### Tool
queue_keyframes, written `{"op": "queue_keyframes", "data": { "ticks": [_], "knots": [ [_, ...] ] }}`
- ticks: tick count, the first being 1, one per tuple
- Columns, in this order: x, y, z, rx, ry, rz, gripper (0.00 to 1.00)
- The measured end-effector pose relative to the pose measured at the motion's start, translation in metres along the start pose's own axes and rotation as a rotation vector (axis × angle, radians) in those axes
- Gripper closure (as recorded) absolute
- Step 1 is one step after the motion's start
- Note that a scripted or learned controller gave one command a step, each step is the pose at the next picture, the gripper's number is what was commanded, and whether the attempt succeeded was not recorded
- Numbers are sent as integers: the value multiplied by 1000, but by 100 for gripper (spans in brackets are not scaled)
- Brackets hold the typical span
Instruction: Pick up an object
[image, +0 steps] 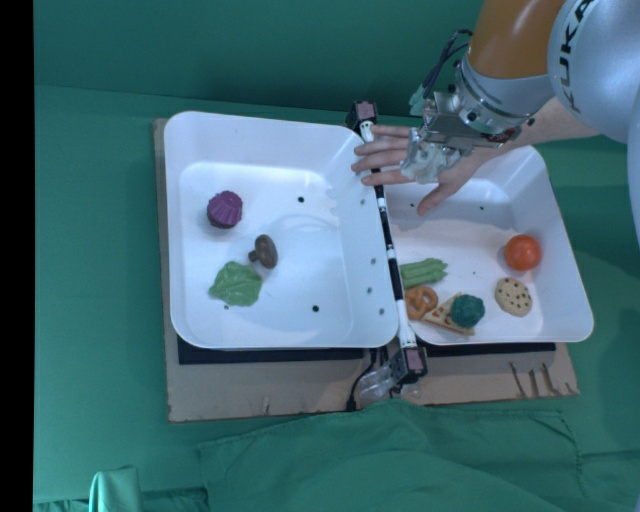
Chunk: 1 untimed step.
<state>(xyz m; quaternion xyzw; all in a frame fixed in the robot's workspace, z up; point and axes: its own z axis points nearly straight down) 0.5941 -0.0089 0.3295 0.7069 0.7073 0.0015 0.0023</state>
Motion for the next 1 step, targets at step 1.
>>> {"op": "queue_keyframes", "data": {
  "ticks": [1],
  "knots": [
    [49, 21, 18, 0, 1, -1, 100]
  ]
}}
